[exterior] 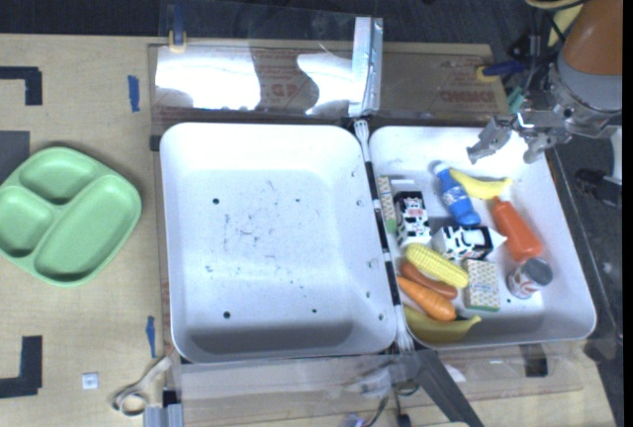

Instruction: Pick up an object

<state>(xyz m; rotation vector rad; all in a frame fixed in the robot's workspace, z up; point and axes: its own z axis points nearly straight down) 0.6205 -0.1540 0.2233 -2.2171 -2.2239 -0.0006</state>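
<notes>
My hand [507,141] hovers, fingers spread, nothing between them; the small yellow plastic banana [482,185] looks light, slick — I'd grip mid-curve.

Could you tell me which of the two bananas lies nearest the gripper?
The banana beside the blue bottle, just below the gripper; the other banana lies at the bin's near edge.

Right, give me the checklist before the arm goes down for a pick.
1. Gripper above the right bin, at its far edge: ok.
2. Fingers open and holding nothing: ok.
3. Items within the bin: banana, blue bottle, orange bottle, corn, carrot: ok.
4. Target standing free: not ok, items lie crowded.
5. Left bin free for a drop: ok.
</notes>
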